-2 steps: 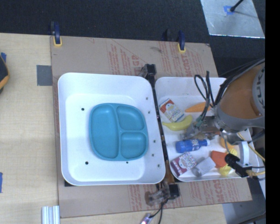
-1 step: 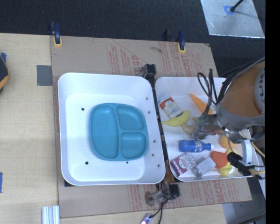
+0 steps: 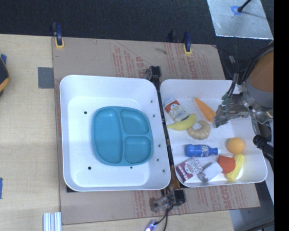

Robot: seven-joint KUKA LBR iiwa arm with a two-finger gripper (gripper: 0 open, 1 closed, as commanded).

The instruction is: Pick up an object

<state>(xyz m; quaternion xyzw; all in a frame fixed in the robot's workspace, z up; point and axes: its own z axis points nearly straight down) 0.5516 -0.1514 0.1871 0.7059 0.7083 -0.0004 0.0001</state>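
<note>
Orange carrot (image 3: 204,109) lies just left of the end effector (image 3: 220,120); grip state unclear.

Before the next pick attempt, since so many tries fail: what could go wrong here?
1. The gripper hovers beside the carrot and the pastry ring; descending, it might nudge rather than grasp either.
2. The banana touches the pastry ring, so one may drag the other.
3. The orange is round and could roll away.
</note>
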